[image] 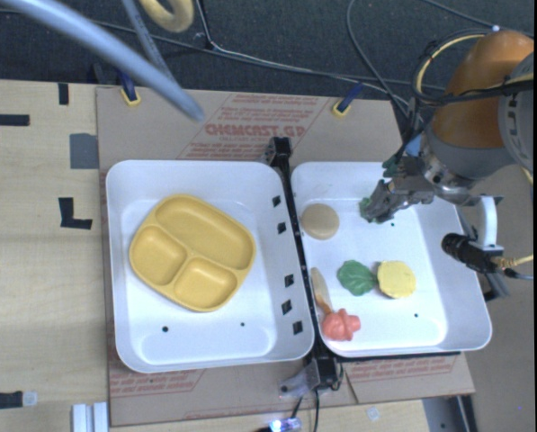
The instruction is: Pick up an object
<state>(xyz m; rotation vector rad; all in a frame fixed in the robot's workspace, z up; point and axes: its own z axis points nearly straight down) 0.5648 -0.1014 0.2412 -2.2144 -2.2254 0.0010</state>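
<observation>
Jaws point(376, 207) hover over the right bin's point(430, 327) far edge, positioned for descent. Opening state cannot be determined; tan disc point(320, 221) lies near

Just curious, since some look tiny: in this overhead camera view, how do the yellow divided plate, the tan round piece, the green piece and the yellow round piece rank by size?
1. yellow divided plate, by far the largest.
2. green piece, yellow round piece and tan round piece: all look about alike, too close to rank.
</observation>
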